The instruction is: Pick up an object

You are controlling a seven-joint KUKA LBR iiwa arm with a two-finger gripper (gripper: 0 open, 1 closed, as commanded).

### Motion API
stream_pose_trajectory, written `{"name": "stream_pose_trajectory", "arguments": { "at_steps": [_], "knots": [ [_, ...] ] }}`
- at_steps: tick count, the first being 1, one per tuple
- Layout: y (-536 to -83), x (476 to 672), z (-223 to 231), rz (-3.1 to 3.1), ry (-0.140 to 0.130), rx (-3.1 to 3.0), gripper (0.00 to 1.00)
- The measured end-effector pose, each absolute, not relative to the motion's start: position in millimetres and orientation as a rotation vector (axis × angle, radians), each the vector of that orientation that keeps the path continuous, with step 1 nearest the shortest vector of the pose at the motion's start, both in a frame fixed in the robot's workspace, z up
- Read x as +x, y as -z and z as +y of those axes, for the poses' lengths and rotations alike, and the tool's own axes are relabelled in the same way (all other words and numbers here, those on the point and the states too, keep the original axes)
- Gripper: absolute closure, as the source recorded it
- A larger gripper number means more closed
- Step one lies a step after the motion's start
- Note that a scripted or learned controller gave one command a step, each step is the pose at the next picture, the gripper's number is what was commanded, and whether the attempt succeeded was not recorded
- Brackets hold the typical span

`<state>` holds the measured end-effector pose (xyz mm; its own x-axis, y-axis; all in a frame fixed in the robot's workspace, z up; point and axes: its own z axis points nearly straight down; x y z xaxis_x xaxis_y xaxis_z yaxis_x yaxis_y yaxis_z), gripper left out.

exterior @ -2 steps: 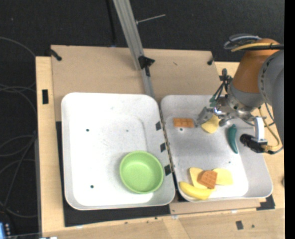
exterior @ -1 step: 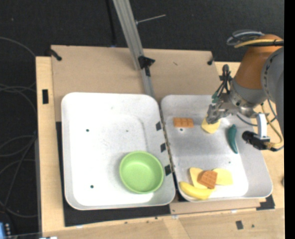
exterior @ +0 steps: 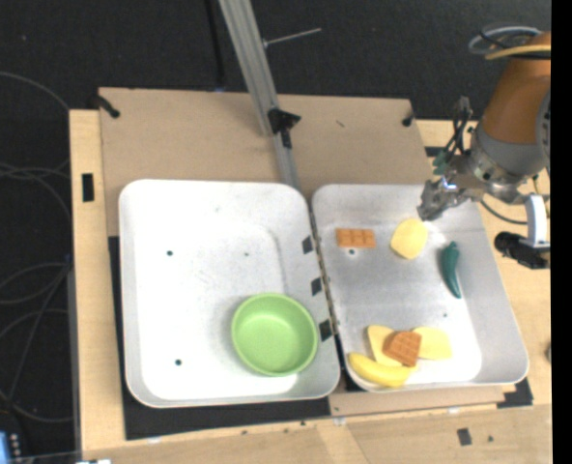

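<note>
The wooden bench [exterior: 64,288] carries two shallow white bins side by side. The left bin [exterior: 209,249] holds a green bowl [exterior: 274,333] at about five o'clock on its floor, upright with its open side up, close to the wall it shares with its neighbour. The right bin [exterior: 402,288] holds all the small pieces.

The grey arm [exterior: 513,114], with its orange band, comes in from three o'clock and bends down over the right bin's one o'clock corner. Its gripper [exterior: 433,204] hangs low there, pointing toward the bin floor; whether it is spread or pressed together cannot be told, and nothing is seen between its tips.

Just beside the gripper, at its seven o'clock, lies a round yellow lemon [exterior: 410,240], near the tips, though contact cannot be judged. At three o'clock from the lemon lies a dark green pepper [exterior: 450,269], long and narrow, close to the bin's right wall. At nine o'clock from the lemon sits a small orange waffle block [exterior: 356,239], flat on the floor.

At six o'clock in the right bin is a cluster touching one another: a yellow banana [exterior: 378,369] against the near wall, a pale yellow cheese wedge [exterior: 435,344], and an orange-brown cracker [exterior: 402,347] lying on top between them.
</note>
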<state>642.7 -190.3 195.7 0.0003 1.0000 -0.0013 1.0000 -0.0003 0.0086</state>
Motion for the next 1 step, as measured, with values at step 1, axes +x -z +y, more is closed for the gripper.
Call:
{"name": "stream_pose_trajectory", "arguments": {
  "at_steps": [1],
  "knots": [
    [-231.4,643.2,-191.1,2.223,-0.002,2.218,1.0]
  ]
}}
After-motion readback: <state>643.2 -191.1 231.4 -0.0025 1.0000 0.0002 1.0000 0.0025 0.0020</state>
